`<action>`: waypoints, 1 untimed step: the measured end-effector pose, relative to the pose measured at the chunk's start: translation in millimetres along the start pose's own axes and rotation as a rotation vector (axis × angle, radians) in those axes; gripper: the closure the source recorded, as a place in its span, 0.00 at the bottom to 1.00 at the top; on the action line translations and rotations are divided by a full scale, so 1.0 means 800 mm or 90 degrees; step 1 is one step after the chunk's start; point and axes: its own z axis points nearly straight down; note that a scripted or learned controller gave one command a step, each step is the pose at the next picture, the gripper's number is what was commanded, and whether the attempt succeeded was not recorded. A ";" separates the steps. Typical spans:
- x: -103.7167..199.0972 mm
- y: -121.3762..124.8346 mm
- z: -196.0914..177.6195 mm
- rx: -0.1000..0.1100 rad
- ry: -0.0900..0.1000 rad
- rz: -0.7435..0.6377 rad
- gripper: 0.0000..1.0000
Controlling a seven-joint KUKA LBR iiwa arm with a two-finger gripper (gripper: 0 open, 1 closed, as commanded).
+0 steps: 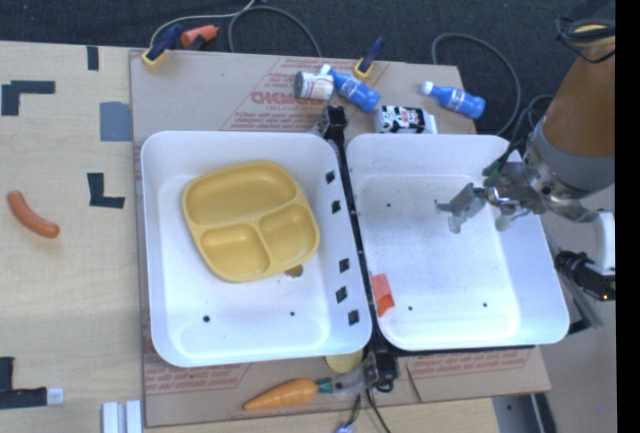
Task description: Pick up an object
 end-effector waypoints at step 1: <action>0.030 -0.036 0.205 0.010 0.003 0.000 0.00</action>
